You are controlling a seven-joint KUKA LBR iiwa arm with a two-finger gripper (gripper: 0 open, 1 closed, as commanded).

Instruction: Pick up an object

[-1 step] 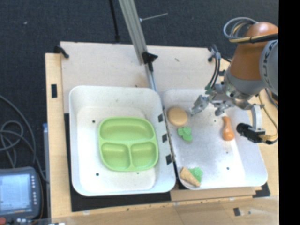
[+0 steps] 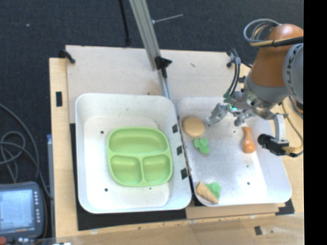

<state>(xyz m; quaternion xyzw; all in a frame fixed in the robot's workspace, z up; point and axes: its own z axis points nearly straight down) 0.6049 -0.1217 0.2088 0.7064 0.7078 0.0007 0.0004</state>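
The right bin holds a round tan bun, a small green leafy piece, an orange carrot-shaped piece, and a tan wedge with a green bit at the front edge. My gripper hangs over the back of this bin, between the bun and the orange piece. Its fingers are spread open with nothing between them.
The left bin carries a light green divided plate. A metal pole rises from the back of the bench above the wall between the bins. A black part of the arm sticks out right of the orange piece.
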